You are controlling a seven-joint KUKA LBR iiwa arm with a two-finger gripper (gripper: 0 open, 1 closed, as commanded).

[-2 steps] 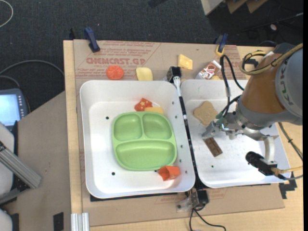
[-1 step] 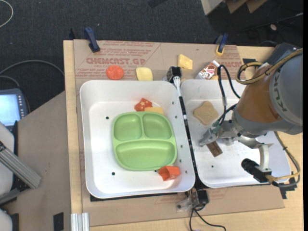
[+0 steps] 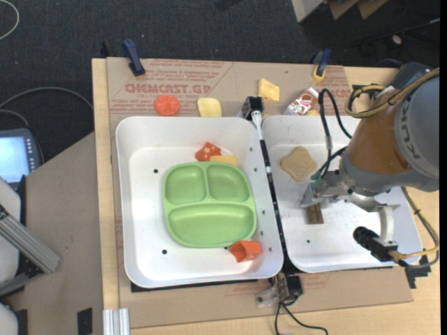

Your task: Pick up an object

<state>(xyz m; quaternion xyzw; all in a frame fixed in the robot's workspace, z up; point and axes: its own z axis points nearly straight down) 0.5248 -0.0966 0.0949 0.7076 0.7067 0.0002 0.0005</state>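
Note:
My gripper point(image 3: 313, 195) hangs low over the left half of the right bin point(image 3: 398, 257), with the arm reaching in from the right. Just below its tip lies a small brown block point(image 3: 316, 216) on the bin floor, touching or nearly touching the gripper. A tan, bread-like slice point(image 3: 298, 163) lies up and left of the gripper, apart from it. In the left bin point(image 3: 133, 187) a green divided plate point(image 3: 208, 204) sits in the middle. A red piece point(image 3: 207, 151) and a yellow piece point(image 3: 225, 160) lie at the plate's far rim, and an orange piece point(image 3: 244, 250) at its near rim.
On the board behind the bins lie an orange-red disc point(image 3: 166, 105), a yellow lump point(image 3: 209, 107), a yellow wedge point(image 3: 269, 89) and a red-and-white packet point(image 3: 302, 103). Blue clamps point(image 3: 133, 56) point(image 3: 321, 63) grip the board's far edge. A ridge point(image 3: 269, 187) separates the bins.

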